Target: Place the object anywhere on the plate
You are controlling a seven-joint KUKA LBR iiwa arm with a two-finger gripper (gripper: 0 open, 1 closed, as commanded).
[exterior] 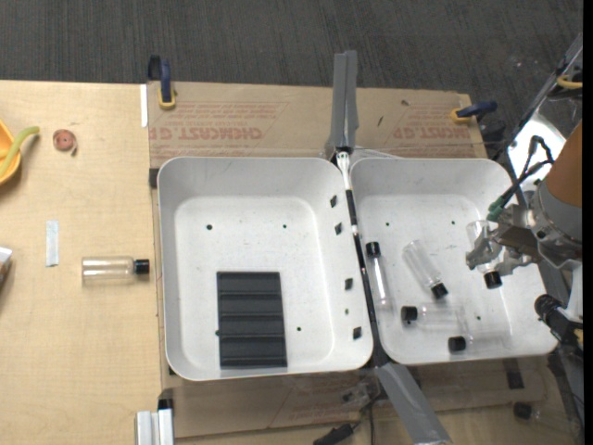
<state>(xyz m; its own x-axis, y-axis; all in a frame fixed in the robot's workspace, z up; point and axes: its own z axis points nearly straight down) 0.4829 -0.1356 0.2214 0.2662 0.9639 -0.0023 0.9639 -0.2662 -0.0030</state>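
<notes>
Nearest the camera, at the lower edge of the left bin, lies a dark ribbed plate, flat on the bin floor and apart from the walls. Beside it, the right bin holds several clear vials with black caps: one long vial lies along the bin's left wall, another clear vial lies tilted near the middle, and two more capped vials rest near the front edge. From the right, the grey arm reaches over this bin, and its gripper hangs above the right part of the bin floor, near a small black cap; whether the jaws are apart or together cannot be told. Out on the wooden worktop, well left of both bins, another clear bottle lies on its side.
</notes>
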